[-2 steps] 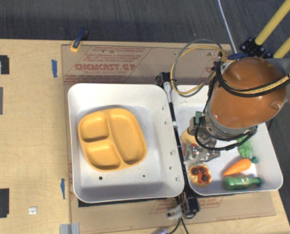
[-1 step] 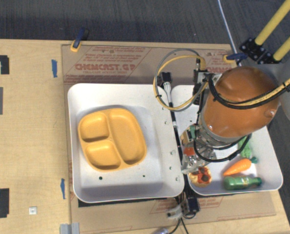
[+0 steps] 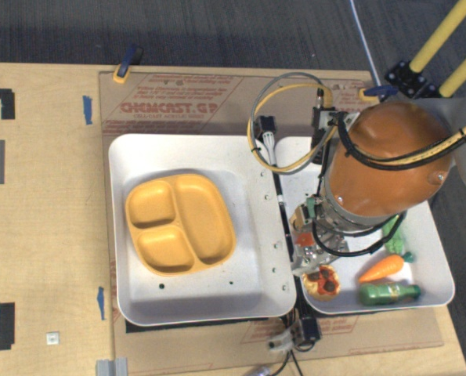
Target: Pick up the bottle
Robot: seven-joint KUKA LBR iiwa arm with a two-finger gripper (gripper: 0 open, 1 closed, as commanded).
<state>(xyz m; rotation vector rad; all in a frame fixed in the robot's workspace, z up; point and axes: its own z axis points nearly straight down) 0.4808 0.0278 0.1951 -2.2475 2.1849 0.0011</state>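
- Green bottle [image 3: 389,292] lying on its side at about 5 o'clock in the right bin [image 3: 442,276], long axis running 9 to 3, close to the front wall.
- Looks like a small plastic toy bottle with a label band: probably light, stiff, smooth and round, so likely to roll or squirt out of a poor pinch.
- Best taken across the belly at mid-length, fingers closing from 12 and 6 o'clock; gripping along the length or at the narrow neck seems riskier.
- Orange carrot [image 3: 381,268] just beside the bottle at its 12 o'clock, nearly touching; little room for a finger on that side.
- Green leafy piece [image 3: 395,240] further toward 12 o'clock, partly under the arm.
- Round red-and-yellow piece [image 3: 322,282] at the bottle's 9 o'clock, apart from it, near the wall between bins.
- Front rim at the bottle's 6 o'clock close by; tight slot there for the lower finger, with a risk of knocking the wall.
- Pincer [image 3: 308,245] hanging low at about 10 o'clock from the bottle, near the dividing wall, holding nothing visible; cannot tell whether spread or closed, hidden by cables and wrist.
- Left bin [image 3: 135,159] carrying a yellow divided plate [image 3: 179,223]; no obstacle to this task.
- Open room in the right bin mostly toward 3 o'clock, beyond the bottle's end.
- Brown cardboard covering the desk [image 3: 45,210] around both bins.
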